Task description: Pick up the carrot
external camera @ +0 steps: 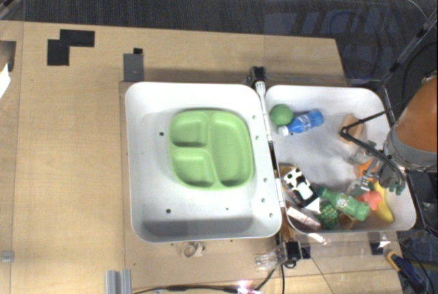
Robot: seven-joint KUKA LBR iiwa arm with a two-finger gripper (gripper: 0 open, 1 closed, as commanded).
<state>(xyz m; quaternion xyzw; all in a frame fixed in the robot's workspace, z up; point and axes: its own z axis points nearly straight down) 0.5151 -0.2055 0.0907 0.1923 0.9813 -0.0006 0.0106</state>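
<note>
Carrot: the orange piece [371, 199] lies in the right bin [321, 96], in the pile near that bin's front right corner, touching the yellow banana-like toy [383, 210] and just beside the green block [351, 206].

Gripper: the gripper [370, 175] hangs over the right side of the right bin, just above the pile, below the arm's orange band [419, 115]. Nothing can be seen between its tips, and whether they are spread or pressed together I cannot tell (the parts blur together against the clutter).

Step in hand: by my reading, lining up over the carrot and going down for the grasp; the lift is not yet done.

Doing it well: centre over the carrot's body, not its end, and turn the wrist so the tips close across its narrow width. Come down straight, so the banana and green block are not nudged into the gap.

Crowding: the neighbours press close on two sides (the real difficulty here), so a tip may land on one of them instead.

Risk: the bin's right wall is near; a tip catching it would spoil the close.

Elsewhere: the green divided plate [209, 148] sits in the left bin [144, 149], well apart; a green ball [280, 114] and a blue bottle [305, 122] lie at the back of the right bin, clear of the work.
</note>
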